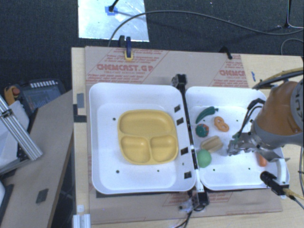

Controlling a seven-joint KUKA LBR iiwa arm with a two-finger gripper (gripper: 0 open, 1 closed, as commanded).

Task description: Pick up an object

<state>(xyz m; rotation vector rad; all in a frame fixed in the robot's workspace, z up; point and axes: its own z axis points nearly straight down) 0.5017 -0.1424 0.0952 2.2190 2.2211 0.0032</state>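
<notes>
The right bin (228,178) holds several toy foods. A dark green pepper (206,113) lies at the back, with an orange pretzel-like piece (221,123) to its right. A red and green round fruit (202,130) sits in front of the pepper. A tan bun (212,143) and a green ball (204,158) lie by the bin's left wall. My gripper (234,147) is low in the bin, just right of the bun. A small orange piece (262,161) peeks out beside the arm, partly hidden.
The left bin (104,175) holds a yellow divided plate (145,136). A black divider (186,127) with clips runs between the bins. The grey arm with its orange band (282,110) covers the right bin's right side. Cables lie beyond the bench.
</notes>
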